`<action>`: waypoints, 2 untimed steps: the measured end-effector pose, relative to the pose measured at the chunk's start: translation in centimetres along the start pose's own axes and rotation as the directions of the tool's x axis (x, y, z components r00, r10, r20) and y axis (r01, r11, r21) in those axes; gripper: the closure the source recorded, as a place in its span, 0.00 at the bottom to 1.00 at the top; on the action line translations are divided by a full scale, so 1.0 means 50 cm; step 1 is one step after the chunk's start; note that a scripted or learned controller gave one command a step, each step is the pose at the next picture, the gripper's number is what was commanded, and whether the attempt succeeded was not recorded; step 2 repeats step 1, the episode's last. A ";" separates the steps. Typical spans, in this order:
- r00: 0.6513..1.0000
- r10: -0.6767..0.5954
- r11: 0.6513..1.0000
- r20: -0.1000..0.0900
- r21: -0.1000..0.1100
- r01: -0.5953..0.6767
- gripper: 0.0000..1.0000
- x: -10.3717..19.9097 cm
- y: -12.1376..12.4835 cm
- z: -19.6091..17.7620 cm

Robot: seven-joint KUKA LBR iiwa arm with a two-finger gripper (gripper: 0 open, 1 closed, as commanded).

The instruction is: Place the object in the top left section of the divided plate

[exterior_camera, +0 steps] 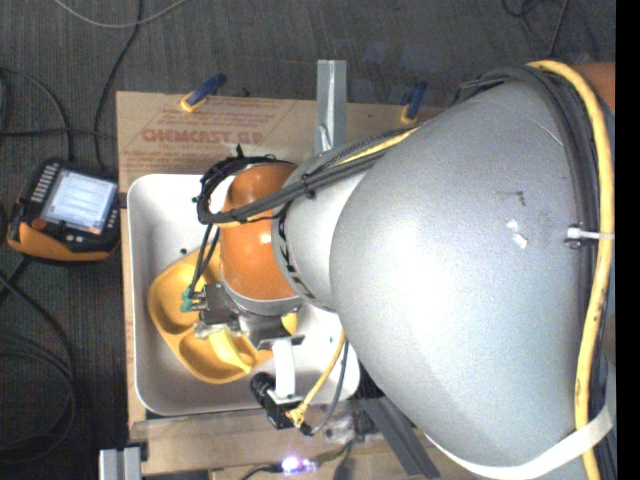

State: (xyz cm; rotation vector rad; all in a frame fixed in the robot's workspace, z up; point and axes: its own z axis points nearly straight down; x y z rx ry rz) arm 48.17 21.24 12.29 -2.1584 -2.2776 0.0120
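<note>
A yellow divided plate (178,318) lies in the left white bin (150,218), mostly covered by the arm. The arm's orange band (252,238) and grey wrist (240,313) hang directly over the plate's middle. The gripper itself points down under the wrist and is hidden from the camera. The object to be placed is hidden too; I cannot tell whether anything is held.
The huge grey arm body (470,268) fills the right half and hides the right bin. A teach pendant (68,211) lies on the floor at the left. Blue clamps (203,91) hold the brown board (210,133) behind the bin.
</note>
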 end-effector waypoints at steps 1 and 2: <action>1.000 0.023 1.000 0.002 -0.005 -0.023 1.00 -0.142 -0.006 -0.183; 1.000 0.023 1.000 0.002 -0.005 -0.023 1.00 -0.142 -0.006 -0.183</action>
